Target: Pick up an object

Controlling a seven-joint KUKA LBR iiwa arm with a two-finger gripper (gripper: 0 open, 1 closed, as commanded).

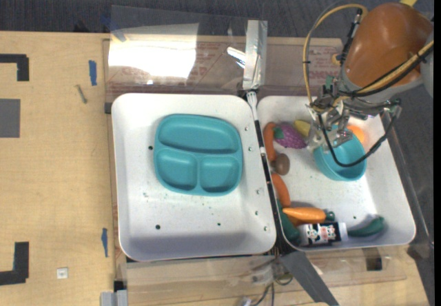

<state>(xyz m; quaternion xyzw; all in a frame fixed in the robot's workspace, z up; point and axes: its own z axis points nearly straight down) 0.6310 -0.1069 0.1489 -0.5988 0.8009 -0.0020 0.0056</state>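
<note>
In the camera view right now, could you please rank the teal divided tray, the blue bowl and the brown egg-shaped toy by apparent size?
1. Teal divided tray, largest.
2. Blue bowl.
3. Brown egg-shaped toy, smallest.

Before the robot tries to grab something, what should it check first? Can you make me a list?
1. Tool is over the right bin, where the toys are: ok.
2. Tool is above something to grab, the blue bowl: ok.
3. Tool open wide enough: cannot tell.
4. Anything caught in the tool already: cannot tell.
5. Room around the bowl: not ok, the purple toy and an orange piece sit close beside it.
6. Left bin with the teal tray is out of the way: ok.
</note>
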